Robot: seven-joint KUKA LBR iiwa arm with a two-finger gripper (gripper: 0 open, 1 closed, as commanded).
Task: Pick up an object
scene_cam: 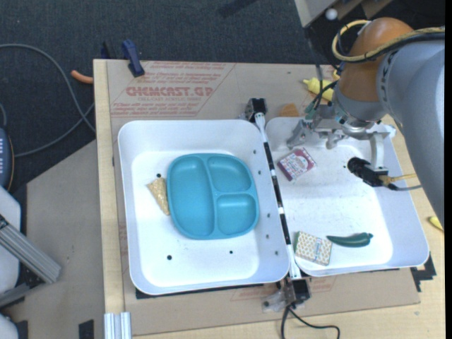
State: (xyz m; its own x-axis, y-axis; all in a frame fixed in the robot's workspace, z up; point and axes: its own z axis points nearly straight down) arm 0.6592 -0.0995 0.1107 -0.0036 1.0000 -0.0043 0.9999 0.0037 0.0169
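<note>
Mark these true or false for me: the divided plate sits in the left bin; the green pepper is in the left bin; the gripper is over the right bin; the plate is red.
1. The blue divided plate sits in the left bin. True.
2. The green pepper is in the left bin. False: it lies in the right bin.
3. The gripper is over the right bin. True.
4. The plate is red. False: blue.

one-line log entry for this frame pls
arm: over right bin far side | gripper: above small packet, nothing seen held | left bin: blue tray | status: no pick yet
</note>
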